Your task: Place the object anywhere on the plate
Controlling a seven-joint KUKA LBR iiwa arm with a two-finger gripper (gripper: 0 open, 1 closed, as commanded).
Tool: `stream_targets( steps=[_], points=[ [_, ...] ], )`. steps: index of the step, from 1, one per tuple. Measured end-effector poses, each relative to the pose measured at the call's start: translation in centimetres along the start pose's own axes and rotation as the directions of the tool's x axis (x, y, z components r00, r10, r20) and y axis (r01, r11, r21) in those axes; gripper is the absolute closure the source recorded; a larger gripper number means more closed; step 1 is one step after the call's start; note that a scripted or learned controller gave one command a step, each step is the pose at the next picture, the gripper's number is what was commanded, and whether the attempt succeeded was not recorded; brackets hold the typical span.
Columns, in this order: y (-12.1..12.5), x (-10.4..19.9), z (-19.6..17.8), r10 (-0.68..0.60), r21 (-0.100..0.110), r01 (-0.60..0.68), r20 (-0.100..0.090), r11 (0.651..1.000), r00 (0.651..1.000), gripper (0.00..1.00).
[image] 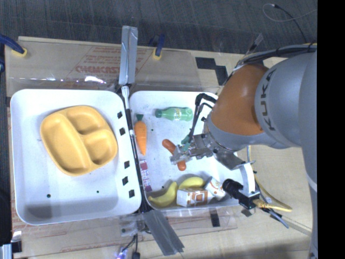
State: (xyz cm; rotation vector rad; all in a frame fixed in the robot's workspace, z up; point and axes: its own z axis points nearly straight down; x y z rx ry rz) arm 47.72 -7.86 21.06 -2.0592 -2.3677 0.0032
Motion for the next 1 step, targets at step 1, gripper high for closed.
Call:
stream_targets(
  steps=[1],
  points=[
    [3.25, 7.25, -2.76, -0.019, 0.002, 0.019, 0.000, 1.000, 1.000, 1.00]
  ],
)
